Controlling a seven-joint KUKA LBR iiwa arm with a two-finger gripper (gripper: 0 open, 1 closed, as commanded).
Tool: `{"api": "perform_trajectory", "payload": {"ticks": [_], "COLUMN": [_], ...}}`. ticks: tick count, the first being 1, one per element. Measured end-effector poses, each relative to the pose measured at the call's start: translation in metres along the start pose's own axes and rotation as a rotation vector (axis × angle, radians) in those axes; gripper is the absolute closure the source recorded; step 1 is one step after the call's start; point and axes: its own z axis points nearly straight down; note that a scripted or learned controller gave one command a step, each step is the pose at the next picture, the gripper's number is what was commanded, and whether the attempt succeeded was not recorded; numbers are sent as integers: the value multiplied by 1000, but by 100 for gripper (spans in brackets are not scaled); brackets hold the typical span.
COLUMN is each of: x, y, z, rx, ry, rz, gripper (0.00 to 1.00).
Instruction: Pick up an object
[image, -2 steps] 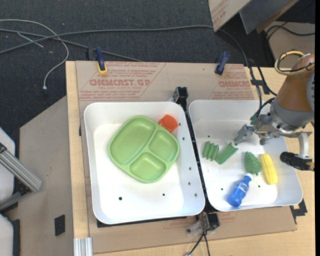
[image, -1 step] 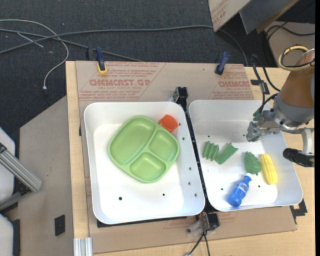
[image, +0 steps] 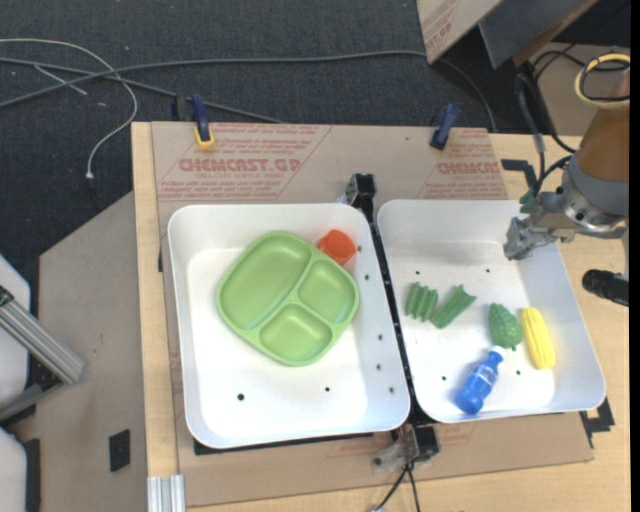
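Note:
In the right bin (image: 440, 225) lie a green bean bundle (image: 437, 303), a green broccoli-like toy (image: 505, 326), a yellow corn cob (image: 539, 337) and a blue bottle (image: 478, 381). My gripper (image: 522, 240) hangs over the bin's far right part, above and apart from all of them. Nothing shows between its fingers. The left bin (image: 200, 290) holds a green divided plate (image: 288, 296) with a small orange object (image: 338, 245) at the plate's far edge.
Both bins rest on a cardboard sheet (image: 250, 160) held by blue clamps (image: 203, 125) at the back. A black bracket (image: 362, 188) sits between the bins at the far side. Cables run across the dark floor behind.

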Motion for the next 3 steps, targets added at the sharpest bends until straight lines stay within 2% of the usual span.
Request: {"api": "perform_trajectory", "payload": {"ticks": [1, 2, 3], "x": [-3, -3, 48], "y": [3, 3, -2], "z": [-65, -62, -68], "rx": [-2, 4, 8], "ry": [-1, 0, 4], "rz": [1, 0, -3], "gripper": [100, 100, 100]}}
